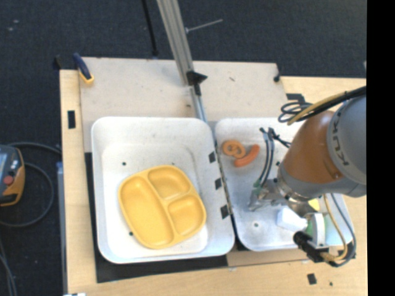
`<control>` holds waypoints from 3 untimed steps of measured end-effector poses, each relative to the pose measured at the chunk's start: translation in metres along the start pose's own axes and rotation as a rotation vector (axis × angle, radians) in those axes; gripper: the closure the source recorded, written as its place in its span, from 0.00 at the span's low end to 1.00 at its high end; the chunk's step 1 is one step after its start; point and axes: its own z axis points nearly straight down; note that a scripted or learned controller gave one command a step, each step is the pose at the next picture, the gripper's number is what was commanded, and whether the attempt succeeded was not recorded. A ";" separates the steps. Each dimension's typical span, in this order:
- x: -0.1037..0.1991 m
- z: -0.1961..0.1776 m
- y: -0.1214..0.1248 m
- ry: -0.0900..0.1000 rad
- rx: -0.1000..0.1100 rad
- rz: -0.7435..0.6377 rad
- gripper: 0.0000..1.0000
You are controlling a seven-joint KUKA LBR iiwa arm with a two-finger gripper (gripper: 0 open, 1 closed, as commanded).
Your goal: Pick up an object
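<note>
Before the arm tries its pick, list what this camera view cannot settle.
- Tool: the arm's orange band sits over it, so its state is unreadable.
- Right bin: the arm covers much of its floor; anything lying under there is hidden.
- Orange objects in the right bin: too small and blurred to identify.
- Yellow tray in the left bin: in plain sight, nothing hidden.

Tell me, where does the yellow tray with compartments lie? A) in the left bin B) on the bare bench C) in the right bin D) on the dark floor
A, because the yellow tray rests on the floor of the left bin, while the arm reaches over the right bin.
</note>
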 end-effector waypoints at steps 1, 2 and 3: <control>-0.004 -0.058 0.012 0.000 -0.002 -0.010 1.00; -0.001 -0.104 0.009 0.000 -0.001 -0.010 1.00; -0.002 -0.138 0.011 0.000 0.000 -0.011 1.00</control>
